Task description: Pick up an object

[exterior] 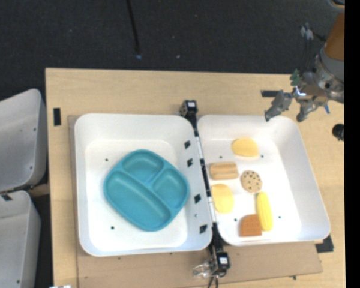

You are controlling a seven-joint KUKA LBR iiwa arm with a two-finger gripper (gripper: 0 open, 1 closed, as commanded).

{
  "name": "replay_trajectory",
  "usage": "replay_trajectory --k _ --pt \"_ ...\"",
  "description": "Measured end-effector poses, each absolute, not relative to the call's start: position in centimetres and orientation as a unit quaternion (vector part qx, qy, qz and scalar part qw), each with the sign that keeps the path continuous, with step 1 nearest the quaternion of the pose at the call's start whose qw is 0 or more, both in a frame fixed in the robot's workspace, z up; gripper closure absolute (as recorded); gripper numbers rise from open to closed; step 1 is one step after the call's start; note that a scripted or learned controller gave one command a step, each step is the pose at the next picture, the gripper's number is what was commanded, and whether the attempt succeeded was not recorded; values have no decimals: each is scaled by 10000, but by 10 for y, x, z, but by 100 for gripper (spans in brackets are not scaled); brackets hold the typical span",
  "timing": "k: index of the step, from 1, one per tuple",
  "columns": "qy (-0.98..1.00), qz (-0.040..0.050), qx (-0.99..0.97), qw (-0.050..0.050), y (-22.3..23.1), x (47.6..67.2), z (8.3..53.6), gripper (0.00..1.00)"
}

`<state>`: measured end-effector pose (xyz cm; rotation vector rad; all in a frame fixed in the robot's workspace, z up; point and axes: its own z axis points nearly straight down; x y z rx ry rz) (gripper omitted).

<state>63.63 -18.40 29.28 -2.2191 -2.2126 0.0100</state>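
The right bin (pixel 300 161) holds several toy foods: a yellow oval piece (pixel 245 147), a tan block (pixel 223 171), a speckled cookie (pixel 251 180), a pale yellow piece (pixel 222 198), a yellow corn cob (pixel 264 211) and an orange-brown piece (pixel 250 226). My gripper (pixel 291 109) hangs over the far right corner of that bin, well above the items. It is open, its two fingers spread wide with nothing between them.
The left bin (pixel 90 143) carries a blue divided plate (pixel 146 189). A black clip strip (pixel 198 173) runs between the bins. Wooden bench (pixel 138 89) surrounds both bins, and grey panels (pixel 12 143) stand at the far left.
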Motion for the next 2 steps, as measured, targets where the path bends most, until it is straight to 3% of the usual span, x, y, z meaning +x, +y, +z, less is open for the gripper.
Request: replay_trajectory --k 1,2 --pt "-7073 0 -7069 -11 -183 638 300 0" --pt "-7068 15 -7074 1 -181 637 258 0"
